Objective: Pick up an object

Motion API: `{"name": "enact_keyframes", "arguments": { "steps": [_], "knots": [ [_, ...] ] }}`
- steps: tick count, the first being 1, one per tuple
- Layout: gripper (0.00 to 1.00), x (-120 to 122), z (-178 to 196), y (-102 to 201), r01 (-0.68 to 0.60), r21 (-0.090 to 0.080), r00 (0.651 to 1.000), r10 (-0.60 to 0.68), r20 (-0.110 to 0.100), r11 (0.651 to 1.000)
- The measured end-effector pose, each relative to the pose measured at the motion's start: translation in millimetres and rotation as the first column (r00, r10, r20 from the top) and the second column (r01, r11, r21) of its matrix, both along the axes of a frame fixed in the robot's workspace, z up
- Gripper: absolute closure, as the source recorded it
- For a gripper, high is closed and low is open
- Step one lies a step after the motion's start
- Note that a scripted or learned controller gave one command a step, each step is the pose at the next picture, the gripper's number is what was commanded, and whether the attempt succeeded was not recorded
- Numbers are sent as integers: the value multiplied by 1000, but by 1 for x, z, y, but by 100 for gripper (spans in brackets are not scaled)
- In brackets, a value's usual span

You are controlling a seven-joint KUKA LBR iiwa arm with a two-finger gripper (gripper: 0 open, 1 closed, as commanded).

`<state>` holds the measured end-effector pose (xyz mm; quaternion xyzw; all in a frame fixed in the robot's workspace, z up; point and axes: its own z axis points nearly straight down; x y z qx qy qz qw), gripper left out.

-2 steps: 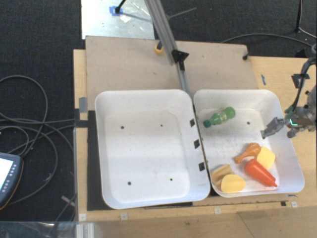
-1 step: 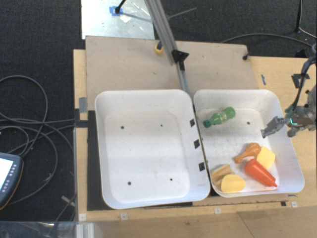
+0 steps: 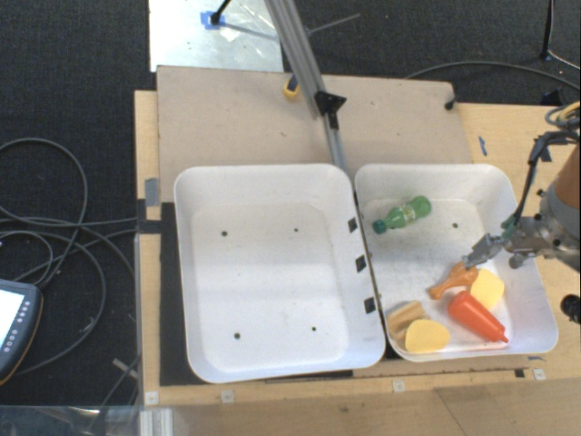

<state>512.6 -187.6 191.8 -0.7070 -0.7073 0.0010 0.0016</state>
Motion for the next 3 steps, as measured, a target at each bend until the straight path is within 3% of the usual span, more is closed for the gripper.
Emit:
{"name": "enact_keyframes", "arguments": {
  "steps": [1,2,3],
  "knots": [
    [0,2,-63,1,0,0,1000,0,0,1000],
    [0,6,-98,1,0,-2,1000,0,14,1000],
    [100,7,-86,0,-1,-5,1000,1,17,1000]
  ]
}}
